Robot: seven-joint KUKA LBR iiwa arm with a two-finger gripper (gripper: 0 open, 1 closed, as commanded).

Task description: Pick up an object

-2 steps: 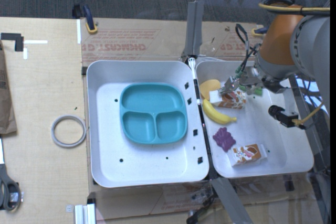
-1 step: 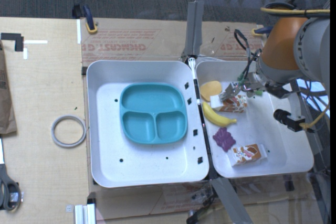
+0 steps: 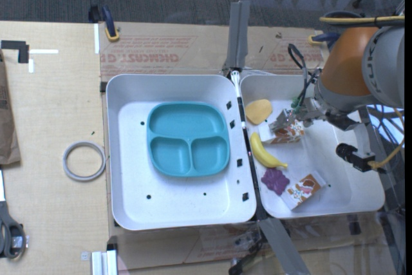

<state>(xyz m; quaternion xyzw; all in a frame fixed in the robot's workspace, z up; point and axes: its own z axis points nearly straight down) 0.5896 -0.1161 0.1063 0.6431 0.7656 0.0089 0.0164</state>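
The big grey and orange robot arm reaches in from the right, over the right white plastic bin. Its claw is low, at the small shiny snack packet with red and white print, near the far left of that bin. I cannot tell if the claw is holding anything.

The packet looks like it is lying on the bin floor, so I think the pick is not done yet. The claw must close on it and lift it.

Other things lie in the same bin. A flat yellow round piece is just left of the claw. A yellow banana lies nearer, just beside the packet. A purple soft lump and a second small printed packet lie nearer still.

The left white plastic bin holds a blue plastic plate with three parts. A grey ring lies on the table to the left.
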